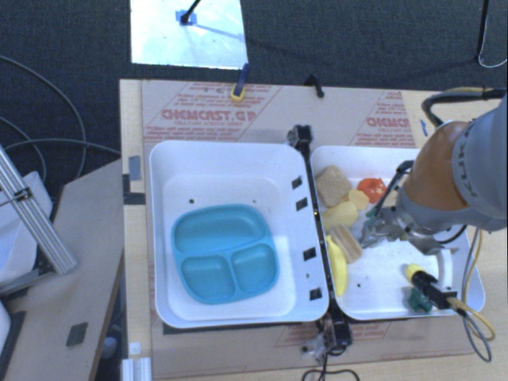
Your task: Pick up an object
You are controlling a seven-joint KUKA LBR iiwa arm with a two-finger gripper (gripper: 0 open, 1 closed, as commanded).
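Note:
The right bin (397, 296) holds several toy foods along its left side: a tan bread piece (333, 182), a red tomato (371, 187), a pale yellow lump (343, 213), a tan ridged piece (344, 240) and a yellow banana (339, 268). My gripper (371, 232) is low in this bin, just right of the ridged piece and the yellow lump and below the tomato. The wrist and arm (444, 181) cover the bin's right part. Nothing is visibly held.
The left bin (198, 161) holds a blue divided plate (226, 252). A black clamp (300, 136) sits at the far end of the divider between the bins. A small green thing (416, 299) lies near the right bin's front edge.

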